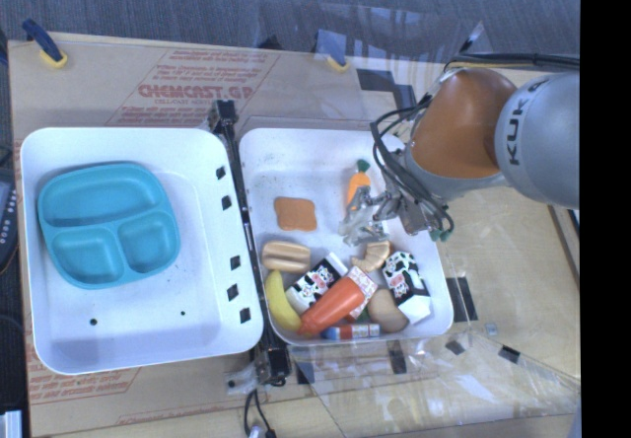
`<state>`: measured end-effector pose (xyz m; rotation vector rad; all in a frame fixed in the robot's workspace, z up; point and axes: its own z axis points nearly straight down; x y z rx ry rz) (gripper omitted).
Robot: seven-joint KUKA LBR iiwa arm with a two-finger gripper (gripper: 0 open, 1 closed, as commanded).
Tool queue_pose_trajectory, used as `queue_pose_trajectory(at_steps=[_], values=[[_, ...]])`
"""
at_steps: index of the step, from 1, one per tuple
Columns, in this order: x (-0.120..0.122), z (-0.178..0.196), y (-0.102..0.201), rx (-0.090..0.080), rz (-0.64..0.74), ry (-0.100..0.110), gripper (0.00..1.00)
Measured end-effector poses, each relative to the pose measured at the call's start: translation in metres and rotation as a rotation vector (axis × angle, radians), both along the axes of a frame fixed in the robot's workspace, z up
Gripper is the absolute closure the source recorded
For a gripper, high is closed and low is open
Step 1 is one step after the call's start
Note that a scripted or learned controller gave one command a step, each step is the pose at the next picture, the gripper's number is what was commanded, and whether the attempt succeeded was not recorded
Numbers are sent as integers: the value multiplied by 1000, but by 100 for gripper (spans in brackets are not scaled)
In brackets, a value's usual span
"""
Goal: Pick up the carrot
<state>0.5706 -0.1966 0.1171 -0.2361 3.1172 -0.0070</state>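
The metal two-finger gripper [363, 219] is hovering in the right white plastic bin [258, 229]; whether it is clenched or released cannot be told. The small orange, green-topped carrot [357, 184] is lying just beyond its fingertips.

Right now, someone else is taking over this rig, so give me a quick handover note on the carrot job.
Gripper: low in the right bin, just below the carrot; whether its fingers are open or shut cannot be made out.
Carrot: small, orange, green top, lying near the bin's upper right, close to the gripper. Not seen between the fingers.
Other things: the toy food pile fills the bin's lower part; the blue tray sits in the left bin.
Done: the arm has reached the carrot's area.
Left: grasp the carrot, lift it clear, confirm the hold.
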Motion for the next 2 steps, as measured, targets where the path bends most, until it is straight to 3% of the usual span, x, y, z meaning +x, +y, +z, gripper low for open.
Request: queue_pose_trajectory(at_steps=[1, 2], values=[[-26, 5, 28, 7, -345, 17, 100], [-19, 120, 66, 8, -583, 5, 100]])
